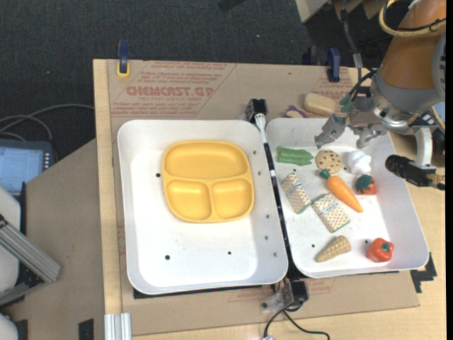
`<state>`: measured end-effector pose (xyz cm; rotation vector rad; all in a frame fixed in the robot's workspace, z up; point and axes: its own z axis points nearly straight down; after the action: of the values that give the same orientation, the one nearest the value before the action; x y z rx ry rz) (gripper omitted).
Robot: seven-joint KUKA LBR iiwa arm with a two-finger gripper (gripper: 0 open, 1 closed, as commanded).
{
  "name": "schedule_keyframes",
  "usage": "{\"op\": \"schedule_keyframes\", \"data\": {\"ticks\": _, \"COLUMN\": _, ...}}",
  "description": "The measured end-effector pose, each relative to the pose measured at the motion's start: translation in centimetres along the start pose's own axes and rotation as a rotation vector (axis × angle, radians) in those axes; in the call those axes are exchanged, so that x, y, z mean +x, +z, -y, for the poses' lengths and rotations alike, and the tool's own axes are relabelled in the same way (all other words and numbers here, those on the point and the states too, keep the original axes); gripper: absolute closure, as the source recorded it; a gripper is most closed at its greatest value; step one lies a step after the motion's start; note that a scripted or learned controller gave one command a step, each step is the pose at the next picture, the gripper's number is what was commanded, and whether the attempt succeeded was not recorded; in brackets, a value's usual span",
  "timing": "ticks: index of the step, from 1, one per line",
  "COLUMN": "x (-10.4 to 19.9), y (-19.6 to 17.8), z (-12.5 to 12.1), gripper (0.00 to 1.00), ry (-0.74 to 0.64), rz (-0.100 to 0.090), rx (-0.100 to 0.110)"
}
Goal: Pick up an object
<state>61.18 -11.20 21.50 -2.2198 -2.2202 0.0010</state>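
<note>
Near edge of the right bin [396,261]: a cone [333,248] and a red tomato [380,250] sit close to the rim, with bare white floor beside them. Mid-bin, two wrapped packets [330,212], a carrot [344,193] and a cookie [328,162] crowd together. The left bin [141,211] carries a yellow divided plate [208,179], open floor around it. At the far edge, the end effector [338,129] hovers over the cookie, fingers spread, gripping nothing; the arm [410,55] leans in from the surface's far right corner.
</note>
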Motion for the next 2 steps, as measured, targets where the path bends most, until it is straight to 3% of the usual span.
{"op": "schedule_keyframes", "data": {"ticks": 1, "x": -6.8, "y": 13.8, "z": 1.7, "gripper": 0.0, "ry": 0.006, "rz": 0.001, "rx": 0.007}}
{"op": "schedule_keyframes", "data": {"ticks": 2, "x": -6.4, "y": 12.0, "z": 1.3, "gripper": 1.0, "ry": 0.002, "rz": 0.003, "rx": -0.005}}
